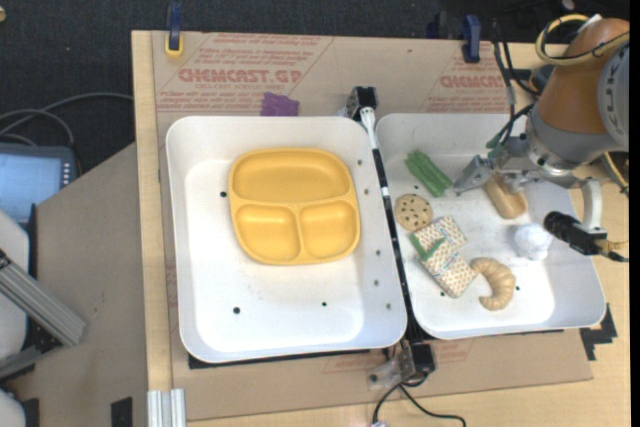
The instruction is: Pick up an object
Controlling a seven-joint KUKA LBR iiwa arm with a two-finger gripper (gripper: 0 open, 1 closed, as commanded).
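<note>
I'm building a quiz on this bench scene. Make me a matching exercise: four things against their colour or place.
Things:
1. divided tray
2. cookie
3. croissant
4. stick-shaped piece

Descriptions:
A. green
B. round, speckled, next to the divider between the bins
C. yellow, in the left bin
D. curved, tan, near the right bin's front edge

Pairs: 1-C, 2-B, 3-D, 4-A

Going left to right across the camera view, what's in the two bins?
Yellow divided plate in the left bin → round cookie → checkered packet → croissant → white ball, all in the right bin.
</note>
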